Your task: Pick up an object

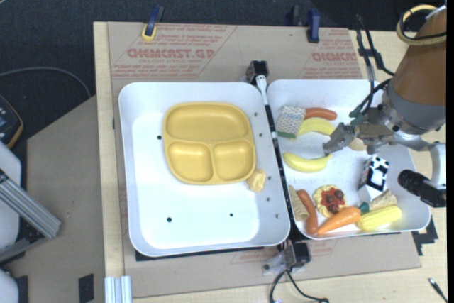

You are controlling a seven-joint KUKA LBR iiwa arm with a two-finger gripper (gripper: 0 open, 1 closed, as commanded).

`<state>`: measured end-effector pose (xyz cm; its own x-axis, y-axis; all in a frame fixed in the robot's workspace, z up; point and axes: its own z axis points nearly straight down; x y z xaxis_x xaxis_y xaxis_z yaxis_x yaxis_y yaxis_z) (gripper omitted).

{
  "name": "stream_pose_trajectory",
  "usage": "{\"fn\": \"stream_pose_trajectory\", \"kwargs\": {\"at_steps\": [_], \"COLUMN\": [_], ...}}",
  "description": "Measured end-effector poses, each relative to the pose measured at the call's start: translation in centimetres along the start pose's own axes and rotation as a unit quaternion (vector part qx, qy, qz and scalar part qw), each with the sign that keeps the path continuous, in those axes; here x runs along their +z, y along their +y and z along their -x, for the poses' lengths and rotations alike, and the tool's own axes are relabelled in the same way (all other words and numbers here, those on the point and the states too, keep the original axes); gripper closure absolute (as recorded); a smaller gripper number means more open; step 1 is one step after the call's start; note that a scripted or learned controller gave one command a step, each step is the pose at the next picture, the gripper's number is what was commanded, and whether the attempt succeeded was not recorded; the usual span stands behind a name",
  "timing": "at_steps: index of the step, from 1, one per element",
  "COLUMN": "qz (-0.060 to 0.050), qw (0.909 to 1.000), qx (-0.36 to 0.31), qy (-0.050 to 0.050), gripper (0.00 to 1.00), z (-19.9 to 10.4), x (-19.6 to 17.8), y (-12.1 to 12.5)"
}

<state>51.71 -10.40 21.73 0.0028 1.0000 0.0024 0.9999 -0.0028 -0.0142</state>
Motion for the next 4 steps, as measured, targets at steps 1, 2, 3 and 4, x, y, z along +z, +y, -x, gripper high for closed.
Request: {"fn": "stream_pose_trajectory", "kwargs": {"at_steps": [1, 2, 3, 4], "qz": [0.007, 0.003, 0.003, 0.005], "qw": [1.0, 1.0, 1.0, 1.0], "qx": [-0.001, -0.001, -0.001, -0.001], "qy": [-0.001, 0.0, 0.0, 0.0], "gripper": [0.0, 0.0, 0.0, 0.0], "z": [0.0, 0.3, -0.2, -0.2], "x": [-0.7, 3.8, 10.1, 13.5], "y": [0.3, -0.1, 0.0, 0.0]}}
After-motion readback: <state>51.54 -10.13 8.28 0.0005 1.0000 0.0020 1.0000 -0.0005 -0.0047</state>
